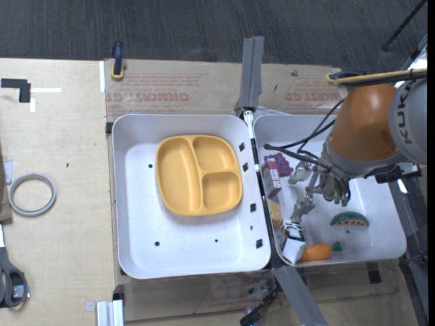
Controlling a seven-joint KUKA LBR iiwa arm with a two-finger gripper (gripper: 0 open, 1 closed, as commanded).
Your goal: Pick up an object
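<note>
My gripper (304,199) hangs low over the middle of the right bin (382,244), under the orange wrist band. Just below it, at the bin's front left corner, lies a white and black carton (292,244), with an orange carrot (316,252) beside it. A watermelon slice (349,220) lies to the gripper's right. Purple grapes (277,163) and a small box (274,180) sit to its left by the bin wall. A tan crumbly piece (275,213) lies lower along the same wall. Nothing is visibly held.
The left bin (136,250) holds a yellow divided plate (199,174). A raised wall (258,182) separates the two bins. On the bench at far left lie a grey tape ring (30,194) and scissors (10,284). Cables run from the wrist across the right bin.
</note>
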